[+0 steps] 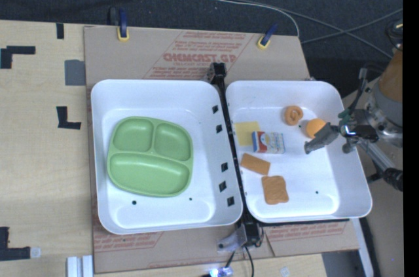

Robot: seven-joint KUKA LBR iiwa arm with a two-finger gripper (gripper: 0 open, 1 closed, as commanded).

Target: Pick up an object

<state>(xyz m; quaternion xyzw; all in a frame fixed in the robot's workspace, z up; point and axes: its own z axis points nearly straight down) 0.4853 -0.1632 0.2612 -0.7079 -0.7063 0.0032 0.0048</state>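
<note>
You have two shallow white bins side by side on the bench: the left bin (pixel 105 105) and the right bin (pixel 340 197). The left one holds a single thing, a green divided plate (pixel 151 156) with three compartments, lying flat toward that bin's left half.

The right bin holds six small items. Count them from the divider outward: one pale yellow square (pixel 245 132) near the divider, one small printed packet (pixel 270 142) just beside it and overlapping its right edge, one orange-tan wedge (pixel 255 164) just below those two, and one brown biscuit-like piece (pixel 275 190) further toward the near rim. Toward the far right sit one small orange ring (pixel 293 114) and one orange ball (pixel 315 127), near each other but apart.

The gripper (pixel 325 137) comes in over the right bin's right rim, just beside the orange ball. You see one grey finger (pixel 317 142) slanting down and left, its tip just below the ball. Nothing shows between its fingers. Whether the jaws stand apart or together you cannot tell from this slant; the second finger is hidden against the wrist.
</note>
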